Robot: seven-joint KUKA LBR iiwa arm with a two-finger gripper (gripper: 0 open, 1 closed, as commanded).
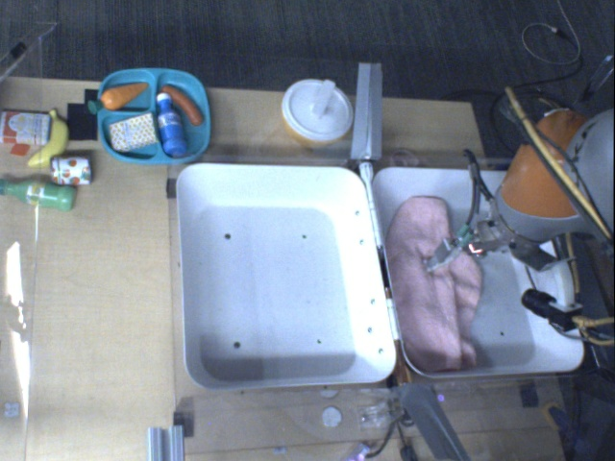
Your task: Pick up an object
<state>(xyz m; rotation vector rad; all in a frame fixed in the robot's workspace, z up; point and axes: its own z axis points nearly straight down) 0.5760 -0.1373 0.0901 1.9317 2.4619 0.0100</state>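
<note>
Pink towel [430,281]: crumpled in right bin [548,353] | Gripper [448,255]: touching towel's upper right edge | Finger spread: cannot tell

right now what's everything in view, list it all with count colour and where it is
bins: 2, white, side by side on the bench
cloth: 1, pink, crumpled in the right bin
divided tray: 1, blue, bench top left, holding toy food and a small blue bottle
lidded cup: 1, white lid over yellow, behind the left bin
banana: 1, yellow, far left of bench
small can: 1, red and white, below the banana
bottle: 1, green, lying at the far left
box: 1, orange and white, left edge
arm: 1, grey with orange band, from the right
gripper: 1, over the cloth
</note>
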